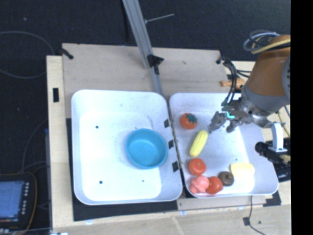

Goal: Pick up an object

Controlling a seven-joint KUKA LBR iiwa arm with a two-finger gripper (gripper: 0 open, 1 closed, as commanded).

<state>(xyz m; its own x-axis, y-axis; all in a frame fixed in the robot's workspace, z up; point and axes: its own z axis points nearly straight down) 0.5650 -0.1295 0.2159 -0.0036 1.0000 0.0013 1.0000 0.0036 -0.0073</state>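
A wooden bench [112, 67] carries two shallow white bins side by side, the left bin [93, 111] and the right bin [259, 180], their inner walls touching down the middle. The grey arm [266, 82], orange-banded above the wrist, leans in from the right over the right bin's upper half. A round blue bowl [146, 148] sits upright in the left bin, toward its right side. In the right bin, a pale yellow block [242, 173] lies near the lower right corner, and a yellow corn cob [198, 143] lies tilted near the centre-left. The gripper [222, 125] hangs just right of the cob's upper end, its two fingers spread apart with nothing between them. An orange-red tomato with a green top [188, 121] rests above the cob, near the dividing wall. Below the cob sits a red-orange ball [197, 167]; beneath it a pink piece [198, 184] and a red piece [214, 185] lie touching along the bottom wall, with a small brown ring [226, 178] just beside the yellow block.
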